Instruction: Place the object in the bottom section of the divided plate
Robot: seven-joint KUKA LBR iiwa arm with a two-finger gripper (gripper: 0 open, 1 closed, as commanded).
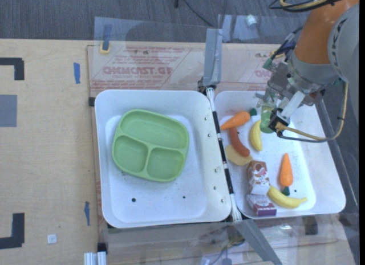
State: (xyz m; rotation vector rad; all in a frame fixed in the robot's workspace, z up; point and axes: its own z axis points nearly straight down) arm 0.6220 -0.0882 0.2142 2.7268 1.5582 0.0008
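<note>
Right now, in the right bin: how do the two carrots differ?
The upper carrot lies close to horizontal near the bin's left wall, beside the hot dog. The lower carrot stands nearly vertical in the view, further right, just above a banana. The upper one looks longer; its leafy end isn't clear, while the lower one's dark green end points down. Both are orange and tapered, lying loose in the right bin.
</note>
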